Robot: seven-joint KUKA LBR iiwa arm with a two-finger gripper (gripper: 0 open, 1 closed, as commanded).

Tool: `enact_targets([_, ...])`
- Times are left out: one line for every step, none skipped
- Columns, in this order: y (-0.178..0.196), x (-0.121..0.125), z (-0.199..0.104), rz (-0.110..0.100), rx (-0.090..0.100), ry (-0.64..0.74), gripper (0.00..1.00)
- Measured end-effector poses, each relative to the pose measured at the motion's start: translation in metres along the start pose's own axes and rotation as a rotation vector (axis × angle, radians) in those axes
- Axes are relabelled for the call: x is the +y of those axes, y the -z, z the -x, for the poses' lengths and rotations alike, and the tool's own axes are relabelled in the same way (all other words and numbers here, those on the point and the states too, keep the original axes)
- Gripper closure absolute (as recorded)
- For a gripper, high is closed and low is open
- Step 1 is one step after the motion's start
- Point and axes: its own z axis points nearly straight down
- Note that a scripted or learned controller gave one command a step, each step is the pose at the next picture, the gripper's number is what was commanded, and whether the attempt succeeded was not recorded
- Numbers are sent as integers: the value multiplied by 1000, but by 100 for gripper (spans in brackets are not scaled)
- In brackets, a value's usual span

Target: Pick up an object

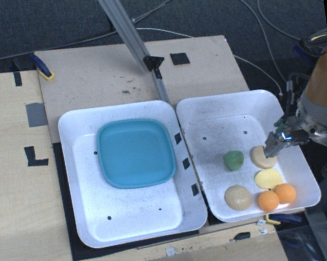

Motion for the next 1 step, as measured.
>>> enact_targets([-5, 5, -49, -4, 2, 4, 100])
